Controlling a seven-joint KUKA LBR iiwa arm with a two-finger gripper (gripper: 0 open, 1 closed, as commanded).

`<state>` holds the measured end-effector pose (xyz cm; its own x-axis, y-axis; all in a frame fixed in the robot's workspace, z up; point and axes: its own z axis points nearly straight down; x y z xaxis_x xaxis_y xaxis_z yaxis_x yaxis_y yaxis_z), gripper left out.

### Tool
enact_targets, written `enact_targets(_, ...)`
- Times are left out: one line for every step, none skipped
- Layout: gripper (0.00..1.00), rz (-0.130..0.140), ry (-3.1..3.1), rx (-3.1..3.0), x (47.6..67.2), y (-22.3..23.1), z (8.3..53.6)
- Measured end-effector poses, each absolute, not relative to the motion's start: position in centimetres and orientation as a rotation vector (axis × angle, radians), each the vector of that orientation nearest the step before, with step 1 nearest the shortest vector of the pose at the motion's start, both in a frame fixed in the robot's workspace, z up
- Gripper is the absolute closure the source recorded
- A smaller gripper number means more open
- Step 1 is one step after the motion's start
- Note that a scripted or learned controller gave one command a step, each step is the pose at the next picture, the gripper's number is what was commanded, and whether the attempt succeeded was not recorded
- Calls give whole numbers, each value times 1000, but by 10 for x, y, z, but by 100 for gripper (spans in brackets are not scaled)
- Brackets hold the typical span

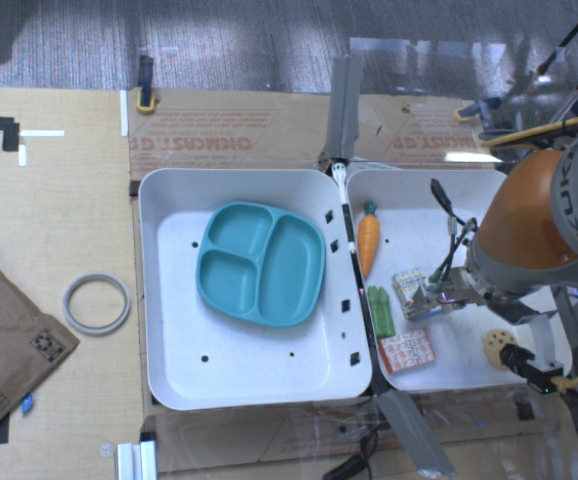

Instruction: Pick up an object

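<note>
End effector [421, 306] above right bin [409, 183] clutter

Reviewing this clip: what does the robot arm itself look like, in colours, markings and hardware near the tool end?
The arm is grey with a broad, rounded orange band above the wrist and dark lettering on the grey casing at the right. The gripper is a small metallic grey assembly, and thin dark cables run beside it.

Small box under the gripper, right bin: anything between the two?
Nothing visible. The gripper sits right at the small box in the right bin. The green block and patterned card lie beside it, the carrot farther up; none covers it.
</note>
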<state>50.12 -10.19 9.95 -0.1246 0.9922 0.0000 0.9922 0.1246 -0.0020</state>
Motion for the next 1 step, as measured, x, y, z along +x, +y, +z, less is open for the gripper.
enact_targets(100, 2, -2428, -1994, 569, -46, 191)
